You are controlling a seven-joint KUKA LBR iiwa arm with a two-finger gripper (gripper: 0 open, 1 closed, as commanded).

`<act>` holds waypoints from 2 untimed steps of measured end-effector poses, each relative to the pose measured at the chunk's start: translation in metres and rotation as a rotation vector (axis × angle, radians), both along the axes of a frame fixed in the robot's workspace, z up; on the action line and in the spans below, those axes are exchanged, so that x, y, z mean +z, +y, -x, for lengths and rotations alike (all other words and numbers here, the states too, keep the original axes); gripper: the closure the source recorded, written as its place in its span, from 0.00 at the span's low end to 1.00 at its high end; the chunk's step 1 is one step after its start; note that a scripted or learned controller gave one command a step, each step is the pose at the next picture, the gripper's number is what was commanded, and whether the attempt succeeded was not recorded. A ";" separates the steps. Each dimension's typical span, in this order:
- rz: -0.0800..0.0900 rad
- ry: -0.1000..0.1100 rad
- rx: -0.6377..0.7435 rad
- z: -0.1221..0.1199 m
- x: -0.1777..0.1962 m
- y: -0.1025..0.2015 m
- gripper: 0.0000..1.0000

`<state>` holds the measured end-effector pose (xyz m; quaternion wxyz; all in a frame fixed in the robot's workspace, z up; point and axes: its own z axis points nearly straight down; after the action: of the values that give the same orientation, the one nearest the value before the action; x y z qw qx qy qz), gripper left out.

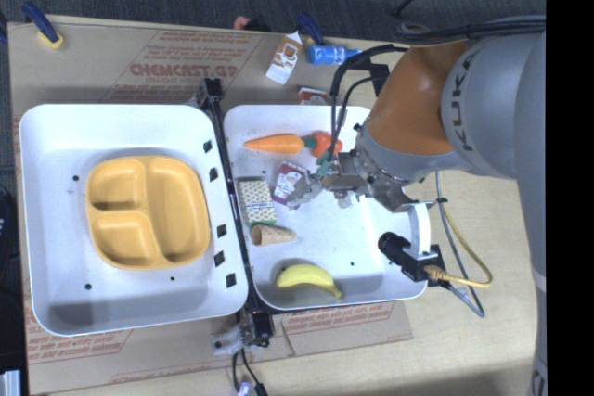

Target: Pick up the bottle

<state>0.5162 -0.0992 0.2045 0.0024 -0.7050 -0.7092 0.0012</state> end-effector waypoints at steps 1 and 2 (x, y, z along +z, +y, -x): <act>0.000 0.002 0.005 0.000 0.010 0.000 1.00; 0.003 -0.003 -0.139 0.039 0.041 -0.042 1.00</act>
<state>0.4774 -0.1415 0.2454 0.0003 -0.7525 -0.6586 0.0010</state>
